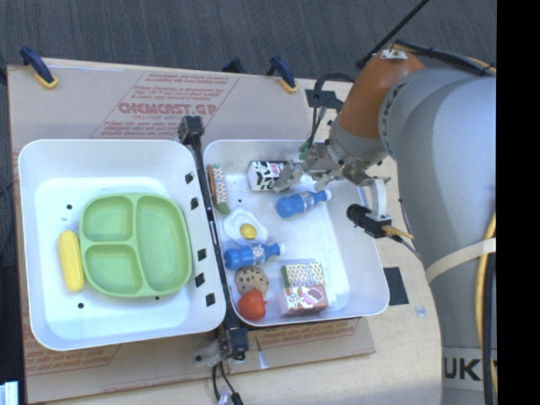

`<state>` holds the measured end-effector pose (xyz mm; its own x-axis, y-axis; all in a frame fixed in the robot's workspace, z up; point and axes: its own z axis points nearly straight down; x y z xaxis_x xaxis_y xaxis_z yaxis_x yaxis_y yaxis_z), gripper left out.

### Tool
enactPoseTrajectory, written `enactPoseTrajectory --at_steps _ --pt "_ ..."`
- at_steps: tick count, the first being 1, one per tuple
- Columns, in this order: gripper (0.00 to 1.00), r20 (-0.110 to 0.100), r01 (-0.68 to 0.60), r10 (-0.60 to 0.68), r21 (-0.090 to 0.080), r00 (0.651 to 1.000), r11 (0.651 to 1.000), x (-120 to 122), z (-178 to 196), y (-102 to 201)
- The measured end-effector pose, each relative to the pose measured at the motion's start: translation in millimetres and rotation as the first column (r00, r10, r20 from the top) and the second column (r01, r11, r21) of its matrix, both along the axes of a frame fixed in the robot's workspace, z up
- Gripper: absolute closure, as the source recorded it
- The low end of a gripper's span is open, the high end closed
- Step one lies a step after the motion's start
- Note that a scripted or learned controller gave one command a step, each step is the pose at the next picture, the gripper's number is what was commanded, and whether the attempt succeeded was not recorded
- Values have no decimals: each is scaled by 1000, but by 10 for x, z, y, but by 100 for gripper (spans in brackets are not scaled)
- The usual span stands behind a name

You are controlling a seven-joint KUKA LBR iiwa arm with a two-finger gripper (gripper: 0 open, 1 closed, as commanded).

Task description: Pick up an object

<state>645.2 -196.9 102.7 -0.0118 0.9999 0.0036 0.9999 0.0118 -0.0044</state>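
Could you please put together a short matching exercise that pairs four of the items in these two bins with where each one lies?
Things:
1. corn cob
2. green divided plate
3. tomato
4. cow-patterned carton

Places:
A. near corner of the right bin, beside a cookie
B. middle of the left bin
C. far end of the right bin, by the gripper
D. left bin, just left of the plate

Pairs: 1-D, 2-B, 3-A, 4-C
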Motion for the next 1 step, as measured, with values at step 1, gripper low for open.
enactPoseTrajectory --at_steps 1 --pt "0 1 5 -5 -3 1000 1000 -64 -110 163"
